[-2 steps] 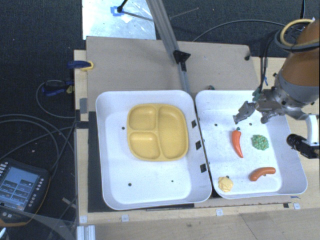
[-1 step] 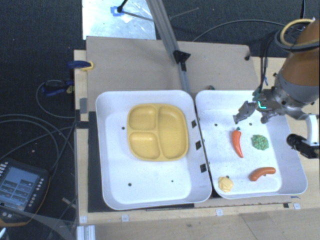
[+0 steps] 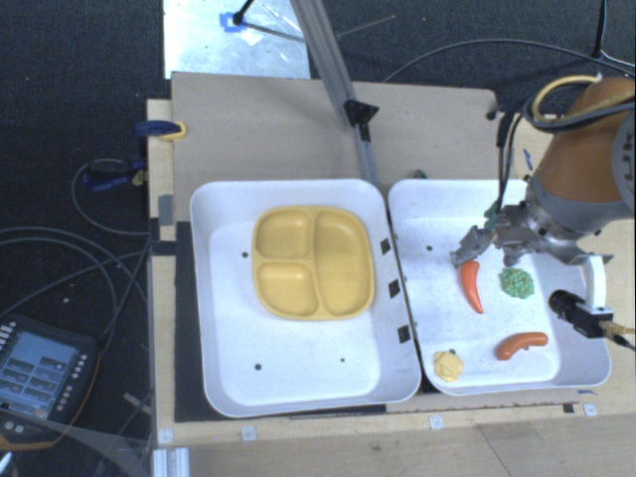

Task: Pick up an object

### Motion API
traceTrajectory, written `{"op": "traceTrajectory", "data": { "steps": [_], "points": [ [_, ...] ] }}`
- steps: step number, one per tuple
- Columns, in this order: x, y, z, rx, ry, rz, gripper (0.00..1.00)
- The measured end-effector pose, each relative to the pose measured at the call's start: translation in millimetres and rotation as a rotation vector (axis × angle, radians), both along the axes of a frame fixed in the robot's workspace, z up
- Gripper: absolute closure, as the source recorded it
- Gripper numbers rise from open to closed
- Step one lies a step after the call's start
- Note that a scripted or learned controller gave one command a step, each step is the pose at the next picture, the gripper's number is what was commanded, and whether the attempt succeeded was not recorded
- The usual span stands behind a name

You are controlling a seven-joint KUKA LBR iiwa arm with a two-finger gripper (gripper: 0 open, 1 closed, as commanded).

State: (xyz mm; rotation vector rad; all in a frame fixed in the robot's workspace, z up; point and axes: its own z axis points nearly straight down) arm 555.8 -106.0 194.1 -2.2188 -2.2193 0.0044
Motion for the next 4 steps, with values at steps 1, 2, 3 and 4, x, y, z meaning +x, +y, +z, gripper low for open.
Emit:
{"op": "traceTrajectory", "data": {
  "steps": [1,2,3,4],
  "points": [
    [-0.2,-8.2,-45.9,0.000,-0.001,0.000,0.00],
    [-0.9,-8.0,-98.5,0.000,0.000,0.001,0.00],
    [1.1,-8.0,-84.8,0.000,-0.007,0.000,1.00],
    [6.6,0.0,-24.9,-0.001,-0.012,0.006,1.00]
  ]
}}
